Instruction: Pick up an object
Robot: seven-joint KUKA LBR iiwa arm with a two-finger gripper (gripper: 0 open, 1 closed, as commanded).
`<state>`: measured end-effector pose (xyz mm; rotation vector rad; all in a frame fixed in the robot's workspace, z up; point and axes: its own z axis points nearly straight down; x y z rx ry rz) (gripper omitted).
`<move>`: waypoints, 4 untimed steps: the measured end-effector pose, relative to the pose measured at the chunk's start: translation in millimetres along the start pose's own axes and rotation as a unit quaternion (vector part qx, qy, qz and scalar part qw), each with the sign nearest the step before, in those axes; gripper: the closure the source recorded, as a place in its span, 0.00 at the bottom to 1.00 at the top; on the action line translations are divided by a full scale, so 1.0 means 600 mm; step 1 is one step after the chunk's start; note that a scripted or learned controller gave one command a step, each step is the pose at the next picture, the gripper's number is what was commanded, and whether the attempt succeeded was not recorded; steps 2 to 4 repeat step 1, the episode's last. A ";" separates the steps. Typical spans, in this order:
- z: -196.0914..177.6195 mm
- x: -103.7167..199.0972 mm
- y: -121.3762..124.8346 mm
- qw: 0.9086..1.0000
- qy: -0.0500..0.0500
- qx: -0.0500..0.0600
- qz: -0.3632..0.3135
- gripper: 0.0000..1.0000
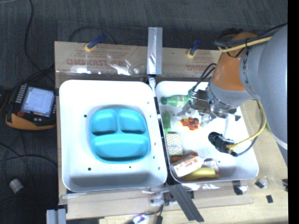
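My pincer (196, 108) hangs over the upper part of the right bin (247, 164), reaching in from the right, and from this slant I cannot tell whether it is released or clenched; I see nothing gripped in it. Just to its left a green bottle (174, 100) lies on its side near the bin's back wall. Just below it sits a small orange-red piece (189, 122) on the white floor. These two are the nearest things to me. Further towards the front, close to the wall between the bins, a white box with a fine dotted pattern (174, 143) lies flat. In front of that a red and white packet (187, 162) rests against a yellow banana (202, 173) in the front corner. A dark green strip (166, 120) stands along the same dividing wall. The left bin (74, 97) carries a blue divided plate (119, 134) in its middle, well apart from me. On the floor left of the bench lies a handheld screen unit (33, 104).
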<state>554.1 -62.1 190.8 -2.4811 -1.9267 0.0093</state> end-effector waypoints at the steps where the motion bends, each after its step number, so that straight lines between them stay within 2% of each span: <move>1: -0.026 0.016 0.019 0.988 -0.001 0.000 0.155 1.00; 4: -0.026 0.016 0.019 0.988 -0.001 0.000 0.155 1.00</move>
